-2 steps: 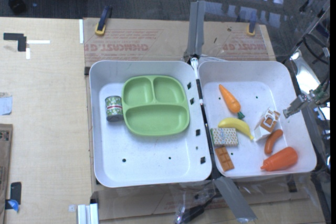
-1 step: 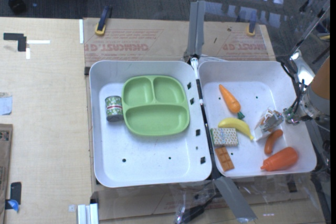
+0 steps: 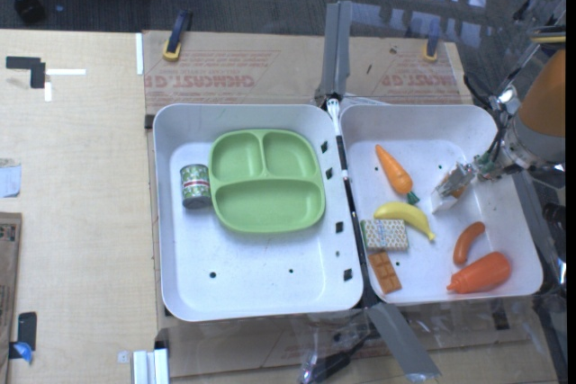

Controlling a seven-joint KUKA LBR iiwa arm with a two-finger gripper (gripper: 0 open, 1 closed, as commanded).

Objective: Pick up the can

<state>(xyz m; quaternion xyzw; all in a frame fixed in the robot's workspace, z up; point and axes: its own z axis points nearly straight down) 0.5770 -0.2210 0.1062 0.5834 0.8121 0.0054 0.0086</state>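
The can is small, with a green and red label and a grey top. It lies in the left bin, touching the left edge of a green divided plate. My gripper hangs over the right bin, near its upper right part and far to the right of the can. It sits between a carrot and a sausage, and nothing shows in its grasp. The grey arm with its orange band comes in from the right.
The right bin also holds a banana, a speckled sponge, a brown waffle piece and an orange pepper. A raised divider separates the two bins. Cardboard lies behind them.
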